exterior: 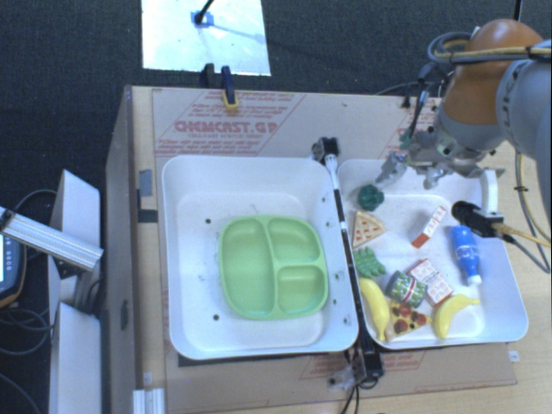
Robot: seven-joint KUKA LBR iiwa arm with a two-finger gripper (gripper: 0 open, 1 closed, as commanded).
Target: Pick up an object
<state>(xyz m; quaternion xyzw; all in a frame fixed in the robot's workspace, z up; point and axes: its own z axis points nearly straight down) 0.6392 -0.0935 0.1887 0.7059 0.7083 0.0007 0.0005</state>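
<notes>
**Q:** What occupies the left bin (185, 179)?

**A:** A light green divided plate (273, 266) with three compartments, lying flat near the bin's centre, toward its right wall.

**Q:** And the right bin (509, 304)?

**A:** Toy foods, left to right. Along the left wall: a dark green broccoli piece (371, 197) near the far corner, a pizza slice (366, 228) just nearer, a leafy green piece (369, 263), then a banana (376, 307) toward the near left corner. Beside the banana lie a small can (404, 288) and a second pizza piece (407, 321). Mid-bin: an orange-and-white carton (429, 228) and a red-and-white box (429, 281). A second banana (452, 312) lies near the near edge. A blue bottle (466, 254) lies toward the right wall.

**Q:** Where is the gripper (417, 171)?

**A:** Over the right bin's far edge, above and right of the broccoli, touching no object. Its two fingers are spread apart, with nothing between them.
</notes>
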